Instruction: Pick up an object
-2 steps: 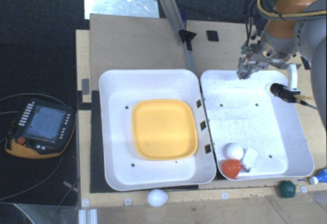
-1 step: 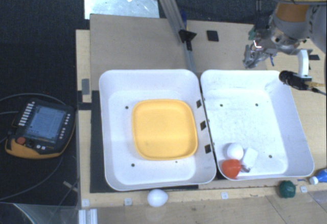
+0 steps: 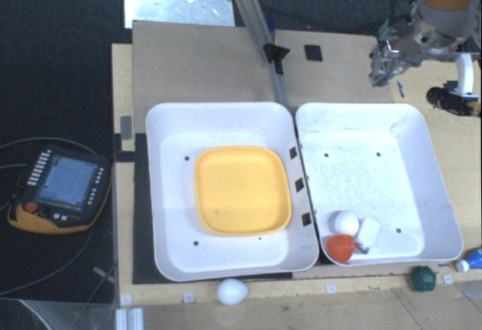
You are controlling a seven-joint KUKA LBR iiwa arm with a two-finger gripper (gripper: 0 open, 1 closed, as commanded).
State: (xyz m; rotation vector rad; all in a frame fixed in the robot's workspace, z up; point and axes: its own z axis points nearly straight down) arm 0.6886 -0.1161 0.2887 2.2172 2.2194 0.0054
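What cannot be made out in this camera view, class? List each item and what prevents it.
- Gripper: too small and blurred to tell its finger state.
- Small white block beside the white ball and red ball: too small to identify.
- Blue-and-white object: cut off by the right edge.

Smooth matt yellow plastic plate [image 3: 243, 190], speckled white plastic bins [image 3: 380, 125], matt brown wooden bench [image 3: 203, 61]

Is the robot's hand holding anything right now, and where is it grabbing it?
Nothing is held. The end effector hangs above the bench beyond the right bin, apart from the orange ball and white ball in its near corner.
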